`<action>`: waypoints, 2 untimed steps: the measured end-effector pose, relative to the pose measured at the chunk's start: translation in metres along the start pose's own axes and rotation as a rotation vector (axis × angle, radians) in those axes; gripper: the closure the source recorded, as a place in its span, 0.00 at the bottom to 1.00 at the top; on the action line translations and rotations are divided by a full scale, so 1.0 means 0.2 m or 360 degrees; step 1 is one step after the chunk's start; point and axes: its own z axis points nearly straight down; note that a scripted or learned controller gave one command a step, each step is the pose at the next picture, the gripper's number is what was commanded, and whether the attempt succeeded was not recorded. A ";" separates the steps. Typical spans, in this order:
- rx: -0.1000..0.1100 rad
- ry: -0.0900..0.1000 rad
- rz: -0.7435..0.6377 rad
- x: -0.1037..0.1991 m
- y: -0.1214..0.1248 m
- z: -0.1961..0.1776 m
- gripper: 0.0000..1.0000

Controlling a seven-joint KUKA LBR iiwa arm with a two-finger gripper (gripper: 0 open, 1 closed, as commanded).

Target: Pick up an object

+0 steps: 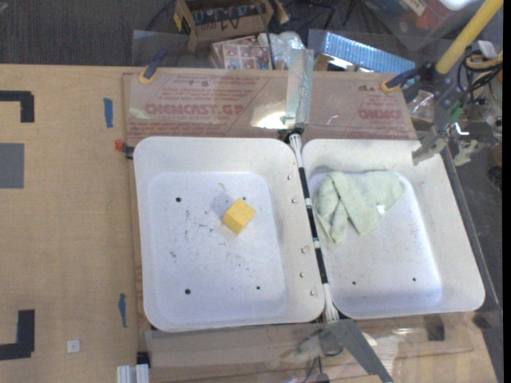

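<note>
A small yellow block (238,215) lies on the floor of the left white bin (152,278), a little above its middle, with one corner turned toward the front. A crumpled pale green cloth (355,202) is spread over the upper left part of the right white bin (447,278), one fold reaching down along the divider between the bins.
The bins meet at a narrow ridge (307,222). Clear plastic sheets (207,106) clamped behind them form a back wall. Cables and a metal bracket (439,134) crowd the right bin's far right corner. Wooden benchtop (64,214) extends to the left.
</note>
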 end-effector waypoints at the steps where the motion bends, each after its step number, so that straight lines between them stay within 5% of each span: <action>1: -0.0001 0.0000 -0.0100 0.39 -0.34 0.36 0.00; 2: -0.0010 -0.0007 -0.0828 0.18 -0.48 -0.07 0.00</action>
